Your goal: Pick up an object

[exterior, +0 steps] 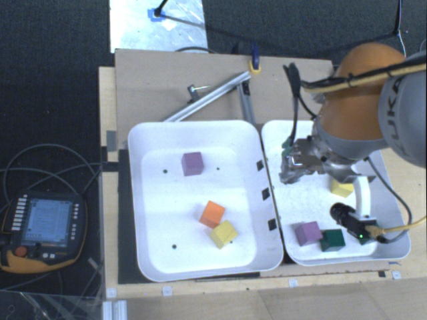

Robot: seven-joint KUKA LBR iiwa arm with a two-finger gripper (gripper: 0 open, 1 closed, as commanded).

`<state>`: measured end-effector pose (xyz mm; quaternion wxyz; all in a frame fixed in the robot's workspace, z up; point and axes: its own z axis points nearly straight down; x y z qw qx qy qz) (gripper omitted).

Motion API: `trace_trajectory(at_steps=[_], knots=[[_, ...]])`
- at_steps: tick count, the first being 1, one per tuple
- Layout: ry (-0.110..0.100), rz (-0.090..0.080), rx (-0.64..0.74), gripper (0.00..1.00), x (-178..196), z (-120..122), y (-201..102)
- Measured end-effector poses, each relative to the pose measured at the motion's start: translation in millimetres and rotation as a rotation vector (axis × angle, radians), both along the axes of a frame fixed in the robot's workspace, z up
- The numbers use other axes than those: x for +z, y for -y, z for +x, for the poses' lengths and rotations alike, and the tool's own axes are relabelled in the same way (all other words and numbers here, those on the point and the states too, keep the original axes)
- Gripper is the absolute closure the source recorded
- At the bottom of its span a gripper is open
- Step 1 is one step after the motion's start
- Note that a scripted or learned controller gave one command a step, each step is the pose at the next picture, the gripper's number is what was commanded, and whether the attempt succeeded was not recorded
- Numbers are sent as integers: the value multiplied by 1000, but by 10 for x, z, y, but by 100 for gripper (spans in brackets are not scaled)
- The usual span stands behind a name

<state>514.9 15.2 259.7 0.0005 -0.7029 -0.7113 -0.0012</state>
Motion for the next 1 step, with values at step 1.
trace_trajectory(at_steps=[1], knots=[[-2, 0, -1, 100, -178, -42, -542]])
